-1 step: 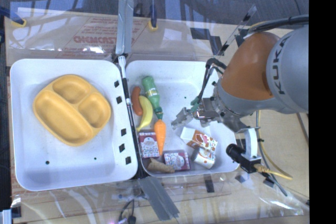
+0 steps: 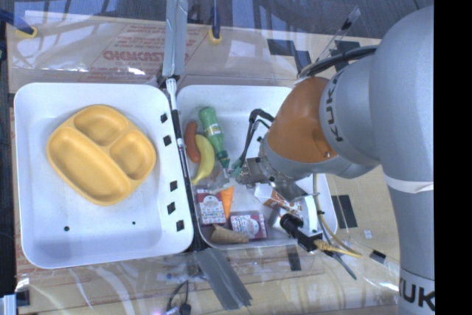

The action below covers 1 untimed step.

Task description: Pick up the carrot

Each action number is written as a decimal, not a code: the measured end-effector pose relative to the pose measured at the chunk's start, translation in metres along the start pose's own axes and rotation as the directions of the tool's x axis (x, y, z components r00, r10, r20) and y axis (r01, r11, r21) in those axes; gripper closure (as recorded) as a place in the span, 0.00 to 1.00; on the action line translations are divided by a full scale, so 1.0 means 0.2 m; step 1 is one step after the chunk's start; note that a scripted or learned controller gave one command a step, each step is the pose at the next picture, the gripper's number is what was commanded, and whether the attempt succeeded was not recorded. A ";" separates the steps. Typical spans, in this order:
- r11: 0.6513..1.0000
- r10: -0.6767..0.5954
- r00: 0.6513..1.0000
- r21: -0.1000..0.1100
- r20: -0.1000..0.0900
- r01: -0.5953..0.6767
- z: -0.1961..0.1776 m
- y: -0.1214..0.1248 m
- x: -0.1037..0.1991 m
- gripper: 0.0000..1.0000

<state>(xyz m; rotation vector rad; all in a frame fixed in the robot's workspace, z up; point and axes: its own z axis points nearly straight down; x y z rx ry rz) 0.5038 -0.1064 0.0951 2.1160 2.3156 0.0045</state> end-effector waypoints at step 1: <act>0.987 -0.163 0.987 0.006 -0.003 0.163 -0.48 0.20 0.22 0.00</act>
